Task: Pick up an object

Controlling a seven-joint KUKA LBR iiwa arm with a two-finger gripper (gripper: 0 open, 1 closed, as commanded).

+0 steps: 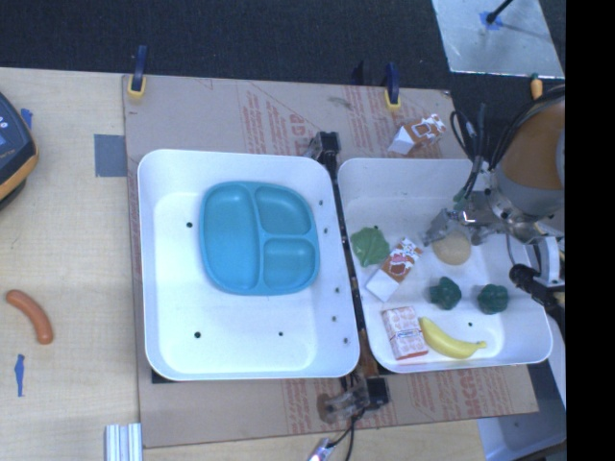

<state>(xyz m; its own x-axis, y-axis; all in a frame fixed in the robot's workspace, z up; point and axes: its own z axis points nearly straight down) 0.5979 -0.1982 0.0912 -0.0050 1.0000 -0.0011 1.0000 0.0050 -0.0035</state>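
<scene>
Grey gripper (455, 227) by beige ball (453, 249), rt bin (384, 182)

Both bins, left (163, 257) and right (384, 185), look like smooth white plastic with a slight sheen. Divided tray (258, 236): light-blue plastic, satin. Bench top (67, 248) is pale matt wood or laminate; a sheet of printed brown cardboard (259, 113), dull, lies under the bins. Banana (450, 340) and sausage (31, 315) read as glossy moulded plastic. Two dark-green lumps (445, 293) look rough and matt, possibly foam, too small to be sure. Packet (404, 331): printed paper or film. Arm wrist (533, 166): smooth painted casing.
</scene>
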